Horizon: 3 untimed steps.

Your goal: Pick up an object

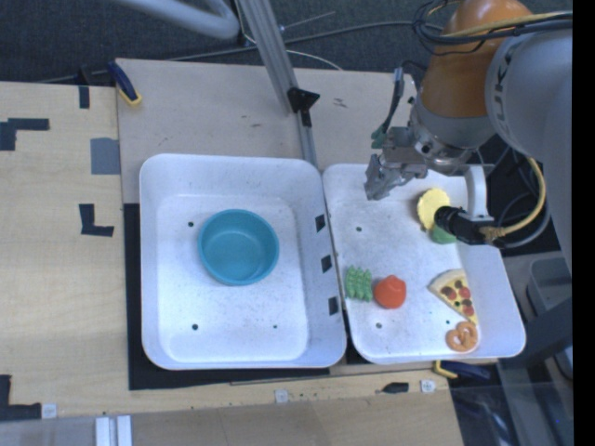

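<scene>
My gripper hangs over the far left part of the right bin, with nothing visible between its fingers. In that bin lie a green studded piece, a red-orange ball, a pizza slice toy, a small orange pretzel-like toy and a yellow round toy with a green bit beside it. The yellow toy sits to the right of the gripper, the green piece and red ball nearer the front. A blue bowl sits in the left bin.
A grey metal pole slants down to the gap between the bins at the back. Black cables loop beside the yellow toy at the right bin's edge. Black clips sit along the divider between the bins.
</scene>
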Each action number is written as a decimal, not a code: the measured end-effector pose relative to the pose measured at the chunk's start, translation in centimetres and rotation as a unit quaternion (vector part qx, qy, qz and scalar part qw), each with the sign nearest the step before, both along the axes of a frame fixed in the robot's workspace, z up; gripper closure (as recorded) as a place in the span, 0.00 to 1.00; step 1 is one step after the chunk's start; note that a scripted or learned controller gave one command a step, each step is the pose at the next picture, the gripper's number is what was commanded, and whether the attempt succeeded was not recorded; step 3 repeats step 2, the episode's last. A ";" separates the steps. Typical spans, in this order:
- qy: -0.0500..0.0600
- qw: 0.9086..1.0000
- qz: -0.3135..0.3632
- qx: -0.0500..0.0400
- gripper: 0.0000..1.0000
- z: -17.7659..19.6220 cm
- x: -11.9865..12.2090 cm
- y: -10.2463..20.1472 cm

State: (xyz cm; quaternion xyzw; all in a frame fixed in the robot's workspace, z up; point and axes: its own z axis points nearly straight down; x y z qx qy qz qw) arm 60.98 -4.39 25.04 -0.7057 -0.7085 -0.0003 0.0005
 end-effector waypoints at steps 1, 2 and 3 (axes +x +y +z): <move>0.000 1.000 0.001 0.000 1.00 -1.1 -1.4 6.0; 0.000 1.000 0.000 0.000 1.00 -1.2 -3.4 10.6; 0.000 1.000 0.000 0.000 1.00 -1.2 -3.4 10.6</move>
